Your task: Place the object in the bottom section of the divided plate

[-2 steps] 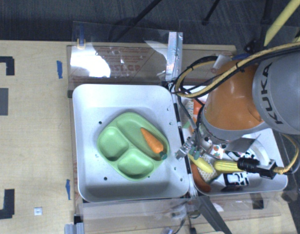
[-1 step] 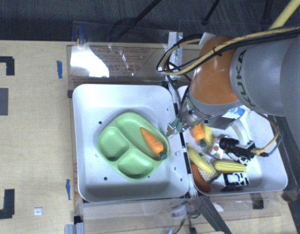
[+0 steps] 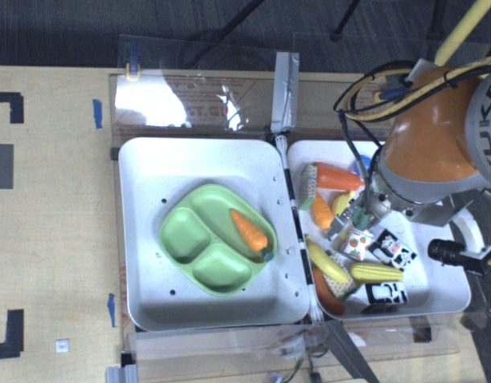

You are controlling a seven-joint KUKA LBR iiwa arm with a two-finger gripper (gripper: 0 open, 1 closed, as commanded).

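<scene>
A green divided plate [image 3: 199,214] lies in the left white bin [image 3: 149,174]. An orange toy carrot [image 3: 248,227] rests in the plate's upper right section, its green top pointing down and right. The plate's bottom section [image 3: 221,268] and left section hold nothing. My gripper [image 3: 346,220] reaches down into the right bin [image 3: 449,290], among a cluster of toys, just above a white dotted block [image 3: 358,243]. The wrist hides what lies directly beneath it.
The right bin holds several toys: an orange piece [image 3: 337,175], a small orange and yellow item [image 3: 321,211], two yellow banana-like pieces [image 3: 325,263] [image 3: 377,273], a red item [image 3: 329,298] and black-and-white pieces [image 3: 393,250] [image 3: 386,292]. A ridge [image 3: 297,230] separates the bins.
</scene>
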